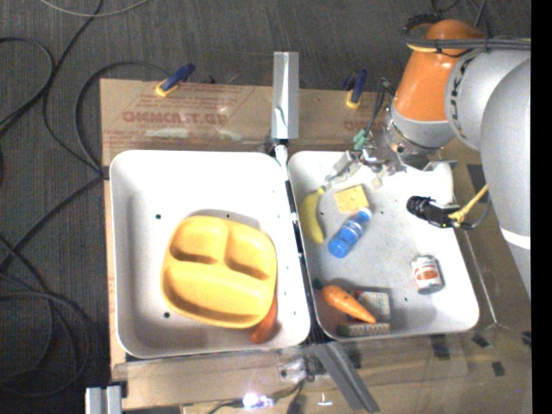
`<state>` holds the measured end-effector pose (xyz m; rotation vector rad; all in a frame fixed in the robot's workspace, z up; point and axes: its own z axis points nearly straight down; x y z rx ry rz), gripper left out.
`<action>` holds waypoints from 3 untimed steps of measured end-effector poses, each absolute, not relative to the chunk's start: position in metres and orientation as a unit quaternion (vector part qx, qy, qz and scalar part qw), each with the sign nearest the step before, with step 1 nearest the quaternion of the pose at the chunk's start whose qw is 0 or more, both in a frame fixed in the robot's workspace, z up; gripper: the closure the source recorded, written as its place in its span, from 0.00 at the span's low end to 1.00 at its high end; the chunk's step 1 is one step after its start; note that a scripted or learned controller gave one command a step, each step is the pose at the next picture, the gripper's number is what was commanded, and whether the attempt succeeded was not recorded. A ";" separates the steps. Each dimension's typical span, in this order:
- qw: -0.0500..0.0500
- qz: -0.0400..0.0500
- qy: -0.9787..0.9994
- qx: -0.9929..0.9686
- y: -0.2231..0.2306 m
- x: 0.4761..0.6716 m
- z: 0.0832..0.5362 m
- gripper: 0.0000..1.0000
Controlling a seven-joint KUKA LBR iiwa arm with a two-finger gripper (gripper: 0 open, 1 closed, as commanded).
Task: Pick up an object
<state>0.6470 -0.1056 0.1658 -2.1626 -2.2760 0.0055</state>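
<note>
The gripper (355,164) hangs over the right white bin (457,317). I cannot tell its grip. The small blue plastic bottle (348,233) lies just below, slanted.

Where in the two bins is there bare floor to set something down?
Left bin: bare strips left of and above the yellow divided tray. Right bin: a bare patch bordered by blue bottle, small can and carrot. Crowded at its top-left near the pincer.
</note>
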 end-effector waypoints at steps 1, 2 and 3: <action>-0.010 -0.006 -0.729 -0.685 -0.119 0.637 0.097 0.00; -0.007 -0.006 -0.729 -0.684 -0.117 0.636 0.103 1.00; 0.000 0.001 -0.701 -0.713 -0.077 0.596 0.201 1.00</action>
